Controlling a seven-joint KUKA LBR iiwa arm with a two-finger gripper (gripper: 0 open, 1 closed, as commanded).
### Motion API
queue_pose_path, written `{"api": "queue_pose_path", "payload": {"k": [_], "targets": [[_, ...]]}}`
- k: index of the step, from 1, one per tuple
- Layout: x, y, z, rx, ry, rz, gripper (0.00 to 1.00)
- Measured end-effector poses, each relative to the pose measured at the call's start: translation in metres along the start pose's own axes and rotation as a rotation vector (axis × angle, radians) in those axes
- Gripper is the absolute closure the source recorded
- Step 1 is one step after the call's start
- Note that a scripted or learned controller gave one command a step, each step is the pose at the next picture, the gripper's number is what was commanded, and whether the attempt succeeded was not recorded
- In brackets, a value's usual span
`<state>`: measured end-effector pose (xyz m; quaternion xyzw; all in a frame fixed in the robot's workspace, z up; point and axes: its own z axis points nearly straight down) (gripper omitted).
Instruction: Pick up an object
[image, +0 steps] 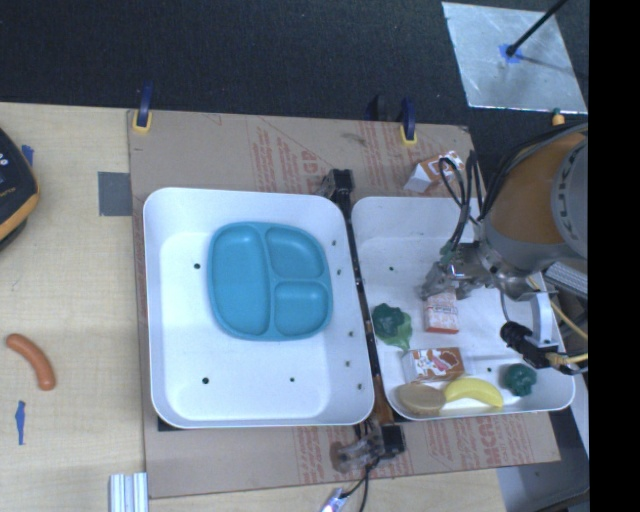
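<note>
My gripper (447, 283) hangs low in the right bin (395, 228), just above a small red and white packet (441, 316); whether it touches the packet is unclear. A green broccoli piece (391, 323) lies left of the packet. Along the bin's front lie a brown and white packet (433, 363), a yellow banana (473, 393), a tan rounded piece (422, 400) and a dark green lump (518, 378). The left bin (180, 390) holds a blue divided plate (270, 279).
The arm's grey body and orange band (530, 200) overhang the right bin's far right side, with cables beside it. A toy sausage (32, 360) lies on the bench at the left. Clamps hold the cardboard (250, 150) under the bins.
</note>
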<state>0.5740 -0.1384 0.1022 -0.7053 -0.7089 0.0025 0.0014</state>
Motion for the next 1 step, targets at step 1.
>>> {"api": "queue_pose_path", "payload": {"k": [1], "targets": [[0.0922,0.0330,-0.0903,-0.003,0.003,0.000,1.00]]}}
